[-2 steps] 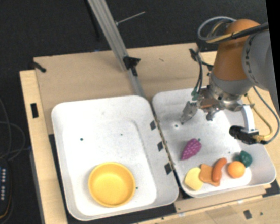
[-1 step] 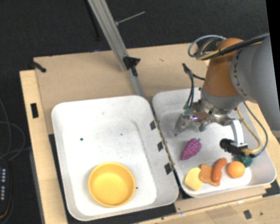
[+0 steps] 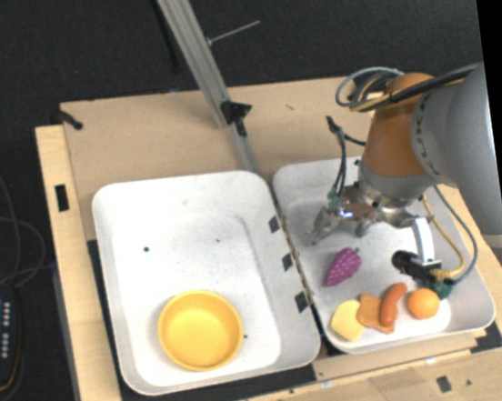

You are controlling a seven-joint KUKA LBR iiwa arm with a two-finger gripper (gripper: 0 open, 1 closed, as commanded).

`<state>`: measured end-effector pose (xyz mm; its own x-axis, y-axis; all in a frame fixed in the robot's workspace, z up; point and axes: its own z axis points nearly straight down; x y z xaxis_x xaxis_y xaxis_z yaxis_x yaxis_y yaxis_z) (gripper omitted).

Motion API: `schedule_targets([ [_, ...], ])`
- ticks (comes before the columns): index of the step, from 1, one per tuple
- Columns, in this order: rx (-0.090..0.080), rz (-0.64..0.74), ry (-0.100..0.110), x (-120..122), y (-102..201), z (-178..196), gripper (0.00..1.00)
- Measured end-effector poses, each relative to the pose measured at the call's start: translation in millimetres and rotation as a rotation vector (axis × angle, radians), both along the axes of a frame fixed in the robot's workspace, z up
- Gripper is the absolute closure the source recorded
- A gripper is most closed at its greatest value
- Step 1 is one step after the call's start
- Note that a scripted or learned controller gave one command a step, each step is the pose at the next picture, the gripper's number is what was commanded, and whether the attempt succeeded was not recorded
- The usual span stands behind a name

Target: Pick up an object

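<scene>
Dark floor all round; pale wooden bench (image 3: 151, 135) bearing two shallow white bins side by side. Landmark taken: purple fruit (image 3: 342, 266), a knobbly grape-like bunch lying in the right bin (image 3: 305, 192), about mid-floor, nearer that bin's left wall. Gripper (image 3: 329, 223) sits just beyond the purple fruit, toward the far side of the bin, low over the floor and apart from the fruit; cannot tell whether it is spread or pressed together. Grey arm with orange band (image 3: 395, 144) comes in from the right of the purple fruit. Nearer the camera than the purple fruit, a row along the bin's near wall: yellow piece (image 3: 346, 320), then an orange-brown piece (image 3: 370, 313) touching it, then a reddish sausage-shaped piece (image 3: 394, 301) leaning on that, then an orange ball (image 3: 422, 303) just beside. Left of the purple fruit, across the divide, the left bin (image 3: 111, 213) holds a yellow bowl (image 3: 200, 329), upright, near its front wall. Far beyond the purple fruit, a slanted metal pole (image 3: 198, 55) rises from the bench.
</scene>
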<state>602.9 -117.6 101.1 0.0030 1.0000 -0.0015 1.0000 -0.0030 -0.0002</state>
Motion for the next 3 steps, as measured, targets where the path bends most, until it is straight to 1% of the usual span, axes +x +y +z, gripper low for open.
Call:
schedule_targets([
  [1,0.002,-0.004,-0.003,1,0,11,1.0],
  [2,0.0,0.004,-0.008,6,-3,76,1.0],
  [3,0.001,0.006,-0.003,8,-3,117,1.0],
])
